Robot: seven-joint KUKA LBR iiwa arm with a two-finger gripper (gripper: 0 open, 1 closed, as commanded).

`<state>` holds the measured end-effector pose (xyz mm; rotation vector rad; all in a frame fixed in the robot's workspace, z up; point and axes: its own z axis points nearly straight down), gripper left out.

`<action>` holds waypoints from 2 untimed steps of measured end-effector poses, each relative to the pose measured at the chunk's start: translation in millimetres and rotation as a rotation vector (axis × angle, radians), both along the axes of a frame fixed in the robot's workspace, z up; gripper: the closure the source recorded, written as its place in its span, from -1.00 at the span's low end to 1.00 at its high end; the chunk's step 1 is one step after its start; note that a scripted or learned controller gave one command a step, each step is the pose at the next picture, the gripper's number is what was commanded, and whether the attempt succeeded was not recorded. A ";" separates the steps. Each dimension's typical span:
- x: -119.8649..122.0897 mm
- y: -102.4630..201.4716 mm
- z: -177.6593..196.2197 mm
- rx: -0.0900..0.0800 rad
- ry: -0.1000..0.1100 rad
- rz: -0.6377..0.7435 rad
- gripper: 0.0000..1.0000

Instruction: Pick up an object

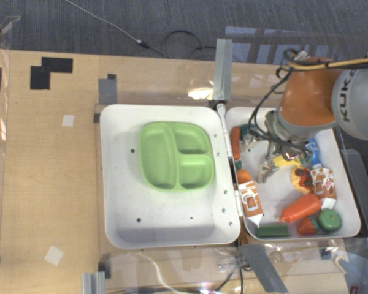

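My gripper [268,169] hangs low over the middle of the right bin [349,225], below the orange band of the arm. Its two fingers look slightly apart, with only bare bin floor showing between them. A yellow piece [286,160] lies just to its right, partly under the wrist. An orange carrot [300,207] lies toward the front right. A white and orange carton [251,201] rests against the left wall. A red-orange sausage [235,141] lies at the back left.
The left bin [119,213] holds a green divided plate [175,155]. In the right bin's front corner sit a green round toy [329,220], a red piece [306,226] and a dark green stick [272,229]. Another carton [324,184] and a blue item [311,147] lie at the right.
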<state>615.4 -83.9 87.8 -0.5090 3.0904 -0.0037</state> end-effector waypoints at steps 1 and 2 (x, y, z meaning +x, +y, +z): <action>-22.3 -92.6 -0.1 -0.003 -0.002 0.042 -1.00; -35.2 -59.2 0.4 -0.001 -0.003 0.022 -1.00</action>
